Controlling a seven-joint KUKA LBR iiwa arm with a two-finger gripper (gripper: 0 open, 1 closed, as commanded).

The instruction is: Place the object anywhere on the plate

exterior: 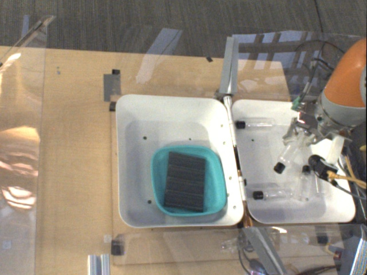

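Resting in the near half of the left bin [129, 153], a teal plate [218, 185] with rounded corners carries a dark ribbed block [185, 181] lying flat across its middle, long side running near to far and tilted slightly. The block sits wholly inside the plate's raised rim, touching nothing else.

Beside it, the right bin [261, 208] holds several clear tubes with black caps: one [266, 195] lies along the near edge, another [285, 156] leans at a slant near the bin's centre with its dark cap pointing toward the near-left, and a third [252, 124] lies by the far-left corner. A metal divider [228, 73] runs away from the gap between the two bins toward the bench's far edge.

Over the right bin's far-right part hangs the gripper [309, 132], under the arm's orange band [347, 79], well apart from the plate. Cables and clear parts crowd around it, so I cannot tell how wide its jaws stand or whether anything is caught between them.
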